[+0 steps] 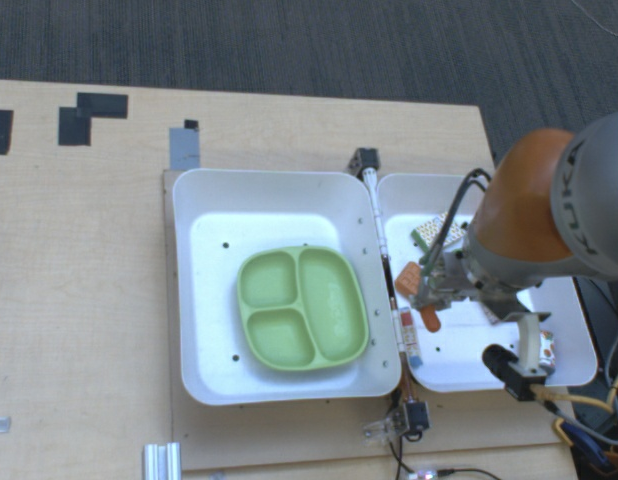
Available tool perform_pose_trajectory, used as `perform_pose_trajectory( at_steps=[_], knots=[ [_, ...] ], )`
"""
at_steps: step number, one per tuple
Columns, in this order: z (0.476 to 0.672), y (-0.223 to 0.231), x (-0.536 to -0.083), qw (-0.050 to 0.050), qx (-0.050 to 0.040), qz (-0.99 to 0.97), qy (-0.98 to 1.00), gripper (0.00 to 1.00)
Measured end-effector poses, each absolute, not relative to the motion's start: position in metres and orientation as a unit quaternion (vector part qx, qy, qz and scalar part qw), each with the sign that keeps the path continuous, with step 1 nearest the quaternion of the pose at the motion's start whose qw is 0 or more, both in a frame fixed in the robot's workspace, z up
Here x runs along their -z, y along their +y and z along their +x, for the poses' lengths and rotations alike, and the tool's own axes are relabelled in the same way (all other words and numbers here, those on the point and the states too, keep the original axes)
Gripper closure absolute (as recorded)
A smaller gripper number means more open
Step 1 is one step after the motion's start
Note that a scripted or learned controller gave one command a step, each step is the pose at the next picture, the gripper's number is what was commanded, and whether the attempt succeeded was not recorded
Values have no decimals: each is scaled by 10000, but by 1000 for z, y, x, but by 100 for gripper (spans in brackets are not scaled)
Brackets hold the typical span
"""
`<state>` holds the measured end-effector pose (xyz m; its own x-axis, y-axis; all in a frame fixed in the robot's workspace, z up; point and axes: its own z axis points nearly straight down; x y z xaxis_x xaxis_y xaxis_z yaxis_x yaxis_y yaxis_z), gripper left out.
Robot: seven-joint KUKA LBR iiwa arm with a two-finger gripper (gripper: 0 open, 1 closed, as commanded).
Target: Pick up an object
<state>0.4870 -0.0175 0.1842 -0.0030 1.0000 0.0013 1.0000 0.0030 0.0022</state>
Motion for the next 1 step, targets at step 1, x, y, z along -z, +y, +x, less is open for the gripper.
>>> perform_pose_trajectory(
  at_steps=[1],
  knots=[
    [487, -18, -184, 2, -13, 7060, 7082, 100]
  ],
)
